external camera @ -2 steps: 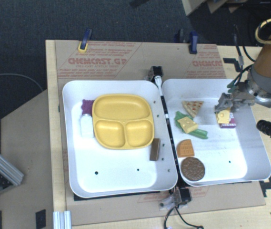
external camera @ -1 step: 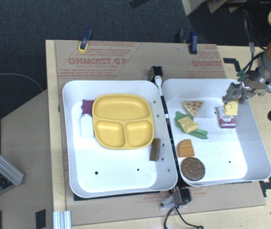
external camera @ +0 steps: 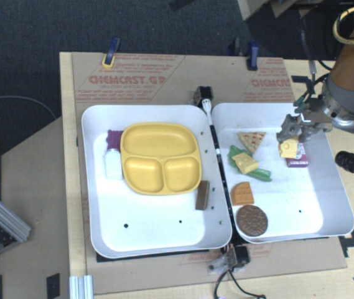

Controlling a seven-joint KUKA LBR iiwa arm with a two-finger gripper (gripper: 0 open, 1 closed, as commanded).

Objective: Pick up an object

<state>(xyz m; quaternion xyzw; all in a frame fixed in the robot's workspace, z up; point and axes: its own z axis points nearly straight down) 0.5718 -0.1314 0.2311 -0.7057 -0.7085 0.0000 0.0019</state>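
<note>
My gripper (external camera: 294, 133) hangs low over the right bin (external camera: 326, 198), near its far right side. Directly beneath it lies a small yellow block (external camera: 288, 148) with a purple-and-white packet (external camera: 298, 161) against it; the gripper looks to be touching or just above the yellow block. Further left in this bin are a tan pizza-like wedge (external camera: 252, 141), a yellow chunk (external camera: 245, 162) on a green bean-shaped piece (external camera: 260, 174), an orange waffle square (external camera: 242, 194) and a round brown cookie (external camera: 252, 220).
The left bin (external camera: 145, 229) holds a yellow divided plate (external camera: 161, 157), a white bottle with a purple cap (external camera: 112, 161) and a brown bar (external camera: 202, 195). Clamps (external camera: 109, 55) sit at the bench's far edge.
</note>
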